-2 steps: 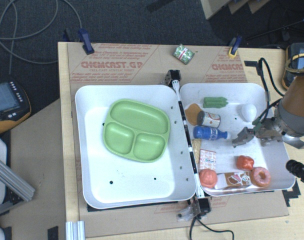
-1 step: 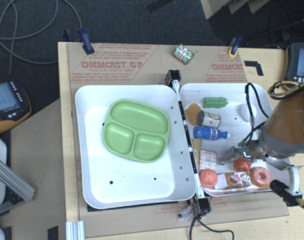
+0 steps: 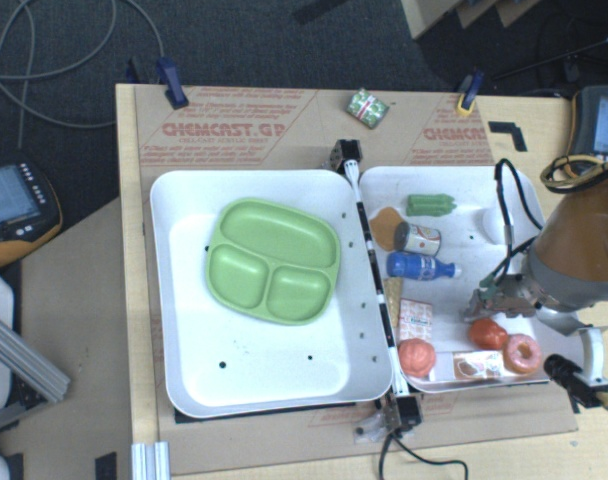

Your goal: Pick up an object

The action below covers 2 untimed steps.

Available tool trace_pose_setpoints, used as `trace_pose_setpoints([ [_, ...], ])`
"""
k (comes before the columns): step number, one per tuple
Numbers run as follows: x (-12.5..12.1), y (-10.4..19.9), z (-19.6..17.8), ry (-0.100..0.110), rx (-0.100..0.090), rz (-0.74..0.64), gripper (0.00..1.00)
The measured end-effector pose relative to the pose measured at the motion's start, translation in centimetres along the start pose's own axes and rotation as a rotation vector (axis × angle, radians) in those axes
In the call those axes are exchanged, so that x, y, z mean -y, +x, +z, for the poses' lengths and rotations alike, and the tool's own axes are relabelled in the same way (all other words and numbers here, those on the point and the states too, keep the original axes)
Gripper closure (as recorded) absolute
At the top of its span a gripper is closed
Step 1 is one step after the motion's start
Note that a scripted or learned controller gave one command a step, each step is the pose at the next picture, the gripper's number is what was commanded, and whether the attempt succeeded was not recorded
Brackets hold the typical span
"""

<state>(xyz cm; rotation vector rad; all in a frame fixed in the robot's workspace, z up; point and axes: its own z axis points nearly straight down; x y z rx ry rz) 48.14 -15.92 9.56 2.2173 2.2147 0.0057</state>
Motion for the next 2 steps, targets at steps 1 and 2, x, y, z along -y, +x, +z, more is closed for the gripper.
trace_pose_setpoints([
  [1,0.12,4.65,-8.21,0.007,-0.003,-0.002,1.0],
  [2,0.14,4.62,-8.19,0.008,-0.003,-0.002,0.0],
])
